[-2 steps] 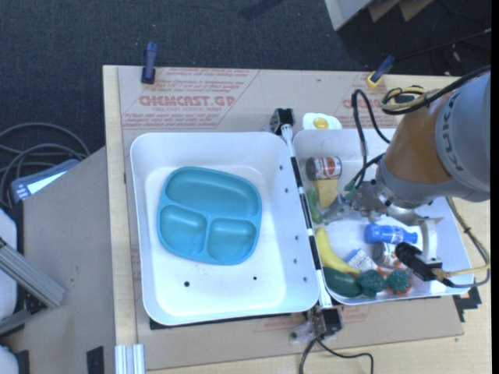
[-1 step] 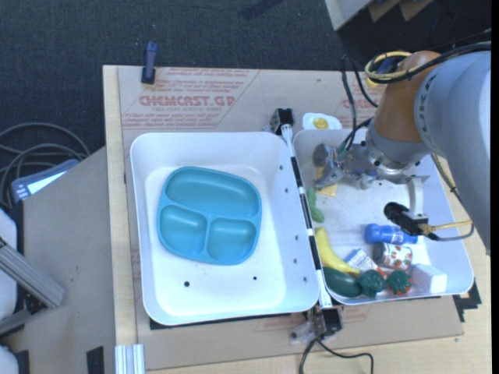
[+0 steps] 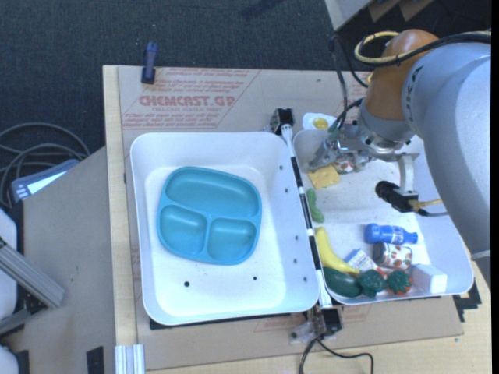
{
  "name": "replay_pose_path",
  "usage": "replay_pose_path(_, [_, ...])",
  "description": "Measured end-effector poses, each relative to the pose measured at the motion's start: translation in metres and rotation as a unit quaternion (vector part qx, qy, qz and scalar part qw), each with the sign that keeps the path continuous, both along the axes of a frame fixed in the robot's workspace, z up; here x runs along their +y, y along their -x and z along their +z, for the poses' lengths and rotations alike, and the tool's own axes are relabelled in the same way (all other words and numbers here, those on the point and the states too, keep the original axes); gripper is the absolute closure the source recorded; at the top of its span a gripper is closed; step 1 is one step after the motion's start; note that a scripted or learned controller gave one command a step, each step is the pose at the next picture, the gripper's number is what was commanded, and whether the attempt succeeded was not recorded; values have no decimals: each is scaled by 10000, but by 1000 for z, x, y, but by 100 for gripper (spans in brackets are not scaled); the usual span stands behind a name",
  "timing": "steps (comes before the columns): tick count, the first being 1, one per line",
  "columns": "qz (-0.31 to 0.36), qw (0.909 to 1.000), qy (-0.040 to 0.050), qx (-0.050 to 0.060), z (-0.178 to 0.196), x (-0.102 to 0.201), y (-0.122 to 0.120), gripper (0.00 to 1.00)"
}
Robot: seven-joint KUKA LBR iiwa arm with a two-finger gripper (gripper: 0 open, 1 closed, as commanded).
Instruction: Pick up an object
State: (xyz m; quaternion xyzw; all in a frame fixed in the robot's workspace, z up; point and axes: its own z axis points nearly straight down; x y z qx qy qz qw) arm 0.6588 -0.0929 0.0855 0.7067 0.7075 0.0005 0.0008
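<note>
Gripper (image 3: pixel 337 153) sits low in the far corner of the right bin (image 3: pixel 444 244), can't really tell if it's spread or pinched (too much clutter there). A yellow block (image 3: pixel 323 178) lies just beside it, flat, near the divider.

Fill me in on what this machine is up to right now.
The robot arm reaches in from the right, its gripper low over the far corner of the right bin, near a yellow block. A banana, a blue bottle and other toys lie at the near end. The left bin holds a blue divided plate. Nothing looks picked up yet.
</note>
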Motion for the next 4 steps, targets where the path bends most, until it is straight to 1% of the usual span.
replay_pose_path(1, [-1, 10000, 6, -5, 0, -8, -8, 0])
replay_pose_path(2, [-12, 10000, 5, 18, 2, -42, 84, 0])
replay_pose_path(3, [-16, 10000, 0, 15, -1, -72, 149, 0])
replay_pose_path(4, [-10, 10000, 6, -2, -1, -73, 179, 0])
